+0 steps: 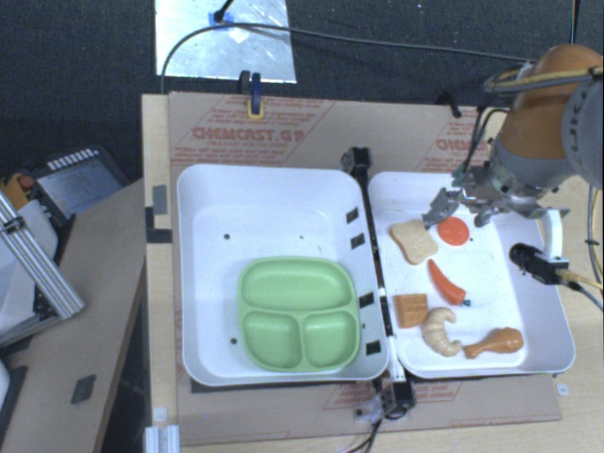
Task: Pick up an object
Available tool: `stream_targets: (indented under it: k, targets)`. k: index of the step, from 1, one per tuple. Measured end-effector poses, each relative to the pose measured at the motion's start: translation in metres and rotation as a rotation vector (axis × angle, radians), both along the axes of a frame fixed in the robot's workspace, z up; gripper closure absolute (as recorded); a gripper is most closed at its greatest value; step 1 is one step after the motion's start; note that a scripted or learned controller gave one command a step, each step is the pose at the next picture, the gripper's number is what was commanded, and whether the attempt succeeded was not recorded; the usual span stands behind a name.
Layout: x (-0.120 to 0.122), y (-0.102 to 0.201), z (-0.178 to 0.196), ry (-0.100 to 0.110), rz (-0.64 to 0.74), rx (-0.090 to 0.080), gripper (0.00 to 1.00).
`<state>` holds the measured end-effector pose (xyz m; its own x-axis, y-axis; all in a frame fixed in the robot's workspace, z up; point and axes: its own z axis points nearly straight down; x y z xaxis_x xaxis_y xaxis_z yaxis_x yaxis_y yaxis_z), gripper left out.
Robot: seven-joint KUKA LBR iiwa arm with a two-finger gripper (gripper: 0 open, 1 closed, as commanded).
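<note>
Gripper (461, 206) hovered over the far half of the right bin (557, 343), its two fingers spread apart with nothing between them; the left finger tip sat near the far edge of the bread slice (413, 241), the right finger tip just past the tomato slice (454, 231). The tomato slice, a flat red disc, lay directly below the open fingers and looked like the likeliest target. Judgement: toy food, probably light hard plastic, stiff and smooth, so weight was no issue but slip was. A thin disc lying flat offers little height to pinch; the fingers would need to go down to the bin floor and close across its width. The bread slice lay just beside the disc on its left and could be nudged or caught. Easier alternatives lay toward the near edge of the right bin: the carrot (447, 282), long and narrow, best taken across its middle; the cracker (411, 309); the croissant (441, 330), chunky with good height; and the chicken drumstick (494, 342) near the near-right corner. The green divided plate (298, 311) sat in the left bin (209, 253), toward its near edge.
</note>
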<state>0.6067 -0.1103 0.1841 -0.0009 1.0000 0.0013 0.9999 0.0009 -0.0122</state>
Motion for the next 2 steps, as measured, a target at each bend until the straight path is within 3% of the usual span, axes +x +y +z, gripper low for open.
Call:
stream_targets:
  k: [1,2]
  targets:
    - [0.003,0.000,0.008,-0.014,0.002,-0.002,0.00]
    - [0.000,0.008,-0.038,-0.010,0.002,-0.001,0.00]
